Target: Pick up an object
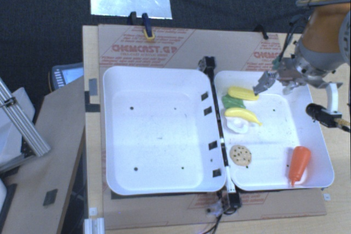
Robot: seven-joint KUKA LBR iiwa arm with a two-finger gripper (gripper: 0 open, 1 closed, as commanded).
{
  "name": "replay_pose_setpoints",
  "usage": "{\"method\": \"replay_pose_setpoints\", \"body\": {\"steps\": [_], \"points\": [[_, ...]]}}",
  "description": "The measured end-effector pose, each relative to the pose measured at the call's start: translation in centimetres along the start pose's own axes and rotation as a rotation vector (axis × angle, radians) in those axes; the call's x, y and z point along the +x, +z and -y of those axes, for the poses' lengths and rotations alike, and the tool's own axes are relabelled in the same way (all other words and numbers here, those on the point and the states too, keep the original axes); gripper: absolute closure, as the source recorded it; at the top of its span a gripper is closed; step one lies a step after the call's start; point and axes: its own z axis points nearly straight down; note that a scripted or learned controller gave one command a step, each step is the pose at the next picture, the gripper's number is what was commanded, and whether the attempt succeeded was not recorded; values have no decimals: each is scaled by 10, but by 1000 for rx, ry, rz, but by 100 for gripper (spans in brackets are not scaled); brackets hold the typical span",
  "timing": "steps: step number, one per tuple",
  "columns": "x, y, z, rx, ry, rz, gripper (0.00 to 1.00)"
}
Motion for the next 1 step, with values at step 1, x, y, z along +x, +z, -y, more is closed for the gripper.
{"method": "replay_pose_setpoints", "body": {"steps": [1], "points": [[-41, -106, -60, -13, -3, 5, 0]]}}
